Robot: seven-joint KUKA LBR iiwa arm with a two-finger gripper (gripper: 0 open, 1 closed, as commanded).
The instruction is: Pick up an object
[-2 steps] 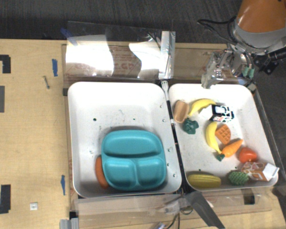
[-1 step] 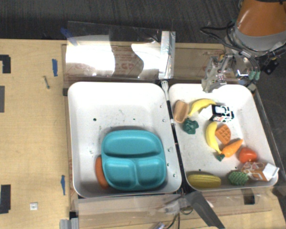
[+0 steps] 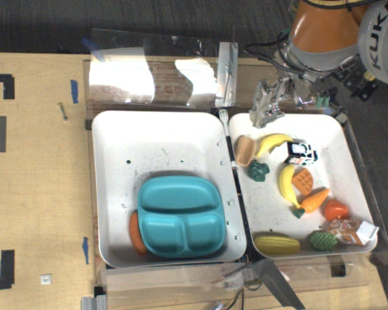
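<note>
Camera view looks down on the gripper, poised over the right bin's far left corner; whether its fingers are apart or together cannot be told. Nothing sits between them. Below lie smooth plastic toy foods: a curved yellow banana, a tan bread roll, an orange carrot, a red tomato. A glossy teal divided tray fills the left bin. Tan board covers the counter.

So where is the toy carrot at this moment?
The carrot lies in the right bin, toward its right side, between the waffle and the tomato.
</note>
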